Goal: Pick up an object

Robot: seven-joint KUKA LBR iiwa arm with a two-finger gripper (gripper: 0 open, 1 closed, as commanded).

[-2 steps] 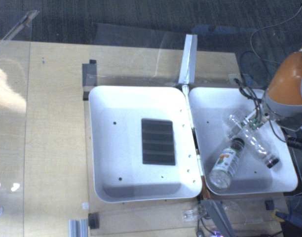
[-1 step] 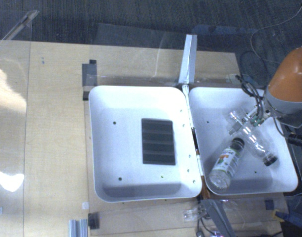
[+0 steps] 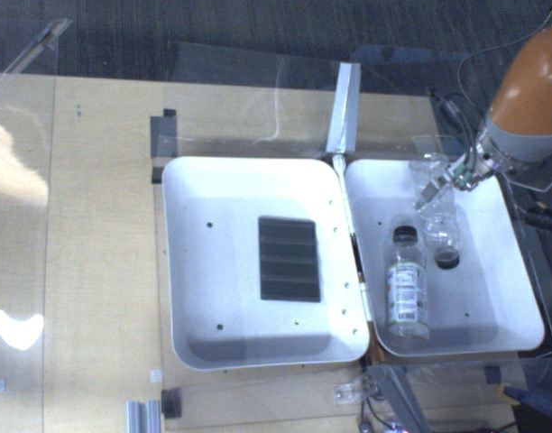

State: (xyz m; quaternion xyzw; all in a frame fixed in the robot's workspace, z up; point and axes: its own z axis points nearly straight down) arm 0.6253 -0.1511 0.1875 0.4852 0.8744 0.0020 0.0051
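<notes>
Claw [image 3: 436,190] hangs over the upper part of the right bin [image 3: 515,287], below the arm's orange band [image 3: 531,75]; its thin fingers point down and to the left, but the view is too coarse to judge whether they are parted or closed, and nothing can be confirmed between them.

Right bin contents: one clear plastic bottle [image 3: 407,289] lying on its side, dark cap toward the top of the bin, label around its middle, base toward the near wall. Just beside it, toward the claw, lies a second clear item [image 3: 441,234] with a dark round end (possibly a small cup or bottle; outline too faint to say).

Left bin [image 3: 204,332]: one flat black ribbed slab [image 3: 289,258] near the centre, well apart from the claw.

Handling assessment: the bottle appears empty or nearly so, hence light, with thin walls likely to flex and a smooth, slippery skin. Being round and on its side, it may roll if nudged. Recommended hold is across the labelled middle, fingers set square to its long axis. The slab looks stiff and low, offering little edge to grip.
</notes>
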